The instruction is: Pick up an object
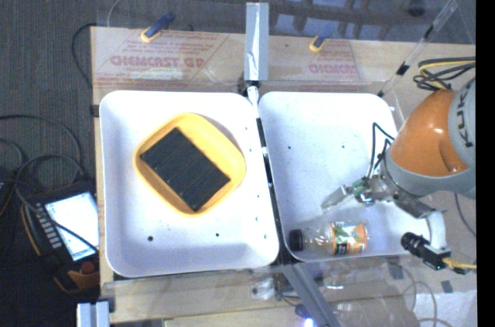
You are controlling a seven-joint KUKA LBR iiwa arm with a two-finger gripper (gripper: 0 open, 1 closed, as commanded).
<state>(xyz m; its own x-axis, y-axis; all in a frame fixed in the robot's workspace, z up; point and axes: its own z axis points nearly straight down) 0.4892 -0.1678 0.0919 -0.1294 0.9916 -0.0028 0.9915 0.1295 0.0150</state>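
Two white bins sit side by side on the bench, the left bin (124,240) and the right bin (325,124), their inner walls touching along a dark seam.

From the right, the arm (433,144) leans in over the right bin's near right corner, its rounded orange band bulging above a grey wrist. Below the wrist the gripper (352,194) points left and slightly down, low over the bin floor. It is small and partly blurred, so whether it is parted or closed cannot be told, and nothing can be seen held in it.

Just beside the gripper, toward the near wall, a bottle (332,237) lies on its side. It is clear plastic, with a dark cap pointing left and an orange and green label around its middle. It rests along the right bin's near edge, close to the gripper but apart from it.

In the left bin a yellow dish (232,155) with rounded corners and a raised, smooth rim lies tilted on the diagonal. A dark square pad (186,167), faintly ribbed, lies inside it.

Both bins look matt and shallow, with curved corners and a few small dark specks on their floors.
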